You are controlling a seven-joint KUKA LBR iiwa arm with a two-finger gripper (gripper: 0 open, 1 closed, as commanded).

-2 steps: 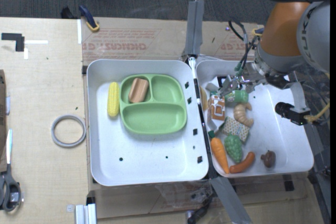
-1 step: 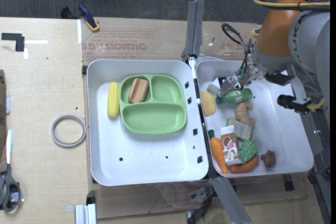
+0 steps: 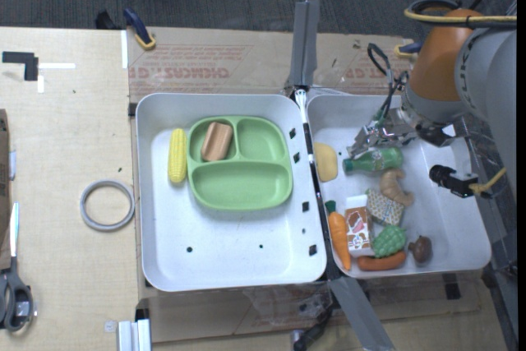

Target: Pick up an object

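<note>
Green bottle (image 3: pixel 375 161) lay in the right bin (image 3: pixel 452 251), long axis roughly left-right, directly under the gripper (image 3: pixel 371 137); contact uncertain. Finger state could not be told from above.

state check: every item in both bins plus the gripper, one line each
gripper: low in the right bin, over the green bottle, grasp unclear
green bottle: lying on its side
green divided plate: flat in the left bin
bread roll: in the plate's upper-left compartment
corn cob: lying beside the plate, left of it
carrot: lying along the right bin's left wall
tape ring: flat on the bench, outside the bins
</note>
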